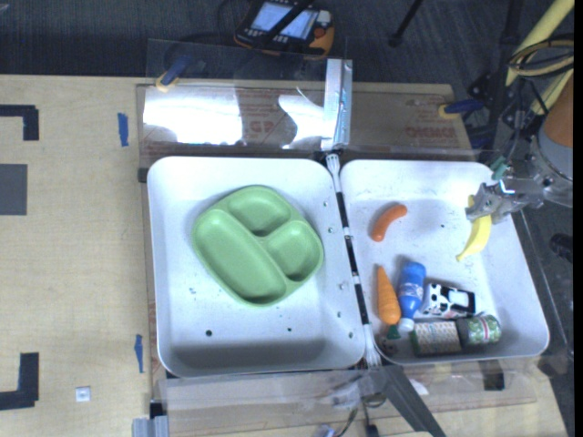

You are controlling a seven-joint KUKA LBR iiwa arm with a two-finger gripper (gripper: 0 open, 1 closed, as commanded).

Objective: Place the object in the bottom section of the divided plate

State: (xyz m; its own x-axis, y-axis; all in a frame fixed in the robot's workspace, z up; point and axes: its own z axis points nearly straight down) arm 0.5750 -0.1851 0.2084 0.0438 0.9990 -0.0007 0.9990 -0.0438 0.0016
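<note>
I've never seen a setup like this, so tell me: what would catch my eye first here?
Probably the green divided plate, sitting alone in the left white bin. Next, the right white bin with its bright clutter: a yellow banana hanging from the gripper at the bin's right edge, an orange sausage near the middle, and a carrot, blue bottle and can bunched at the front.

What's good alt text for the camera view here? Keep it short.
A gripper at the right bin's far right edge has a yellow banana hanging between its fingers, above the bin floor. That bin also holds an orange sausage, a carrot, a blue bottle and a can; the left bin holds a green divided plate.
</note>
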